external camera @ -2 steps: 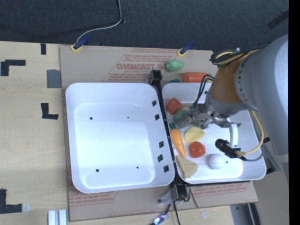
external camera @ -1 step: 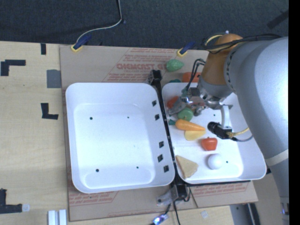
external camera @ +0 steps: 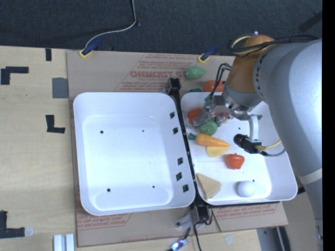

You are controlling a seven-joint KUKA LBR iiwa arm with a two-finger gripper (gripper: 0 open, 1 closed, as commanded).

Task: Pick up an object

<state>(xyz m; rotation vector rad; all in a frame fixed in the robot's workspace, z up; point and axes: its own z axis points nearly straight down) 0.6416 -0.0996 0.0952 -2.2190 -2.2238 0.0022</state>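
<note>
gripper [external camera: 212, 114] low in right bin [external camera: 277, 184] — maybe touching green object [external camera: 208, 127]; grip state unclear

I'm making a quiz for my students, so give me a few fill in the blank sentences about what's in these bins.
1. The toy carrot is colored ____.
2. The white ball lies in the ____ bin.
3. The gripper hangs over the ____ bin.
4. The tomato is colored ____.

Missing words: orange; right; right; red

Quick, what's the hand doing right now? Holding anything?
Hand: down in the right bin over the green toy; open or closed cannot be told, and no grasp is visible.
</note>
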